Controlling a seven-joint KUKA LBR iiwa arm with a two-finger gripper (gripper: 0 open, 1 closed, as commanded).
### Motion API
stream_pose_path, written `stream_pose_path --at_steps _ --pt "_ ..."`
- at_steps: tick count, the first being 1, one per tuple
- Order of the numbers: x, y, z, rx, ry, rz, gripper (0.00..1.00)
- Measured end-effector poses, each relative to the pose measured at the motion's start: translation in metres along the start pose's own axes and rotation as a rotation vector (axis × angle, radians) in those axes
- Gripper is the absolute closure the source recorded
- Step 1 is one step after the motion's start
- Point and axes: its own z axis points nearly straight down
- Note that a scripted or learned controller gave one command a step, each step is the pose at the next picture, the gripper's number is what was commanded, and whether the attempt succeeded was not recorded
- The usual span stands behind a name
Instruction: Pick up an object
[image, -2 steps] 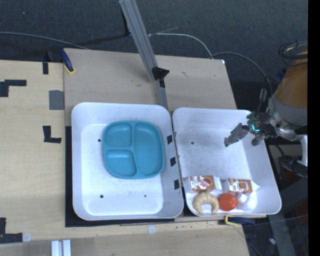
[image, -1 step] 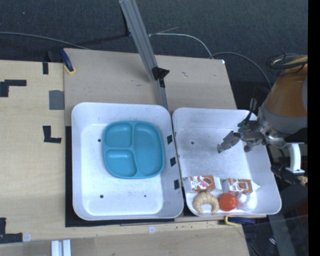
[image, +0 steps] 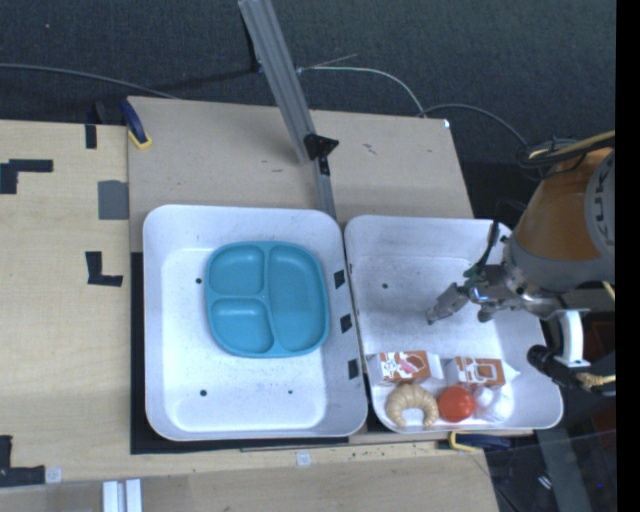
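1. White right bin (image: 420, 245): the claw (image: 462, 300) hangs over bare floor at the bin's centre; whether it is spread or pressed together cannot be told, and nothing shows between its tips.
2. Step, as judged: approach, nothing picked yet.
3. Candidates lie at 6 o'clock from the claw: croissant (image: 412, 402), red tomato (image: 456, 403), two packets (image: 404, 367).
4. Next move calls for travel toward 6 o'clock, then descent.
5. Items crowd the bin's near rim; open room lies toward 12 o'clock.

hand (image: 447, 305) over right bin (image: 420, 250) | croissant (image: 412, 403), tomato (image: 456, 404) near front wall | blue plate (image: 267, 299) in left bin (image: 170, 330)
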Motion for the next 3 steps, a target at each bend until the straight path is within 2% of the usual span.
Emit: stream_pose_path --at_steps 1,2,3 --pt "0.001 0.001 0.044 -0.001 0.0 -0.001 0.0" --pt "0.002 0.002 0.031 -0.004 0.001 -0.002 1.0" --pt "-0.003 0.001 -0.011 -0.01 -0.001 -0.001 1.0"
